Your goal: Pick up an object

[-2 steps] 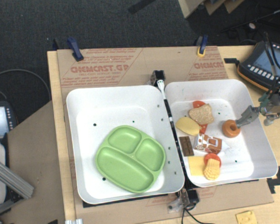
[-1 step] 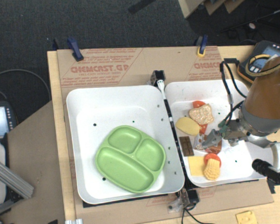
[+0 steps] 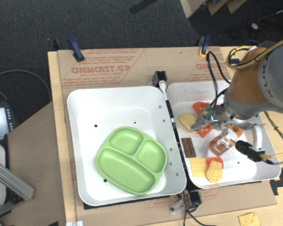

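My gripper (image 3: 203, 125) hangs low in the right bin (image 3: 241, 176), near its left-centre, over a red-orange piece (image 3: 205, 130) that peeks out below the fingers. Another red-orange piece (image 3: 200, 106) lies just behind it. A pale yellow wedge (image 3: 186, 120) rests to the gripper's left. In front lie a brown and clear bottle-like item (image 3: 222, 144), a dark brown bar (image 3: 188, 148), a yellow block (image 3: 198, 167) and a ridged yellow piece with a red top (image 3: 214, 170).
The left bin (image 3: 84, 113) holds a green divided plate (image 3: 131, 159). The arm's grey body and orange band (image 3: 254, 81) cover the right bin's far right. Cables run along the bin's right side and between the bins. Blue clamps sit at the board's back edge.
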{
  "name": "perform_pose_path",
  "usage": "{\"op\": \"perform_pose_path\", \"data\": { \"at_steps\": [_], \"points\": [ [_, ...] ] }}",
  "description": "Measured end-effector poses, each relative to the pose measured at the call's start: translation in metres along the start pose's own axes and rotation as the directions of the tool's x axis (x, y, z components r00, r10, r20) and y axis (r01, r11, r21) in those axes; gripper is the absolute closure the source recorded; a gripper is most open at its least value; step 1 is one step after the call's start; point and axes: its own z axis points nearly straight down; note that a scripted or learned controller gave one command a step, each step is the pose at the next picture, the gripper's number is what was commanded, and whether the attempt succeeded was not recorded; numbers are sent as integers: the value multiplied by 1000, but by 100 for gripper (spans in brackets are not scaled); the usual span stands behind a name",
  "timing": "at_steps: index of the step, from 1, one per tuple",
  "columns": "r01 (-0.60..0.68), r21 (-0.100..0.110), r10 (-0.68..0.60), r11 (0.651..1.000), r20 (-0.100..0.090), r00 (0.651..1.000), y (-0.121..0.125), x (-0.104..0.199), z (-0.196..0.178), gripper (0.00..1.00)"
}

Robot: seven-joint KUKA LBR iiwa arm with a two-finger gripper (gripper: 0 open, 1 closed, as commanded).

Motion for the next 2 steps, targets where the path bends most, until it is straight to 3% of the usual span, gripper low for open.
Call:
{"op": "perform_pose_path", "data": {
  "at_steps": [1, 2],
  "points": [
    [-9, 20, 9, 1000, 2, 1000, -73, -48, 1, 0],
    [4, 10, -4, 1000, 2, 1000, -10, -7, 2, 0]
  ]
}}
